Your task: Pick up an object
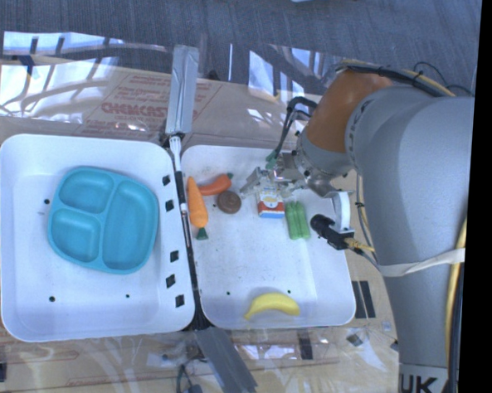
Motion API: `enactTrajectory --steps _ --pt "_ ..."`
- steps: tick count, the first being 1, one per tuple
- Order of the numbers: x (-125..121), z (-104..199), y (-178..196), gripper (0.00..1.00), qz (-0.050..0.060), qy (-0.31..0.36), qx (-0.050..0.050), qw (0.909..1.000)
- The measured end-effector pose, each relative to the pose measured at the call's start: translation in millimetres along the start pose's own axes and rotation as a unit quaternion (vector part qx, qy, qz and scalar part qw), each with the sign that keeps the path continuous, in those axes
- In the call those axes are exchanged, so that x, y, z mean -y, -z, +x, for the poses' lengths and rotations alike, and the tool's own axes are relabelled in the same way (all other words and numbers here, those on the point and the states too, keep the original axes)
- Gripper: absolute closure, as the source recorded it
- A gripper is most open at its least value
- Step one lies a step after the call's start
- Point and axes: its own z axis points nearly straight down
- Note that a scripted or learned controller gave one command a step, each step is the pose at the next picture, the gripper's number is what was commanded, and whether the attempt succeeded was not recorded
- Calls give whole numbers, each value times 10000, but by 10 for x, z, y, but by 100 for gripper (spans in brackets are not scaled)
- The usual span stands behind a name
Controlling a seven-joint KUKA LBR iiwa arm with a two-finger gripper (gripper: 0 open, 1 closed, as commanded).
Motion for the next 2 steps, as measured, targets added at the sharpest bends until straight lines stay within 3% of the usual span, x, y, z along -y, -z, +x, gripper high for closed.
enactTrajectory --steps 1,2 --pt "-29 16 0 0 -6 163 23 9999" --pt "-51 28 119 100 -23 194 29 9998"
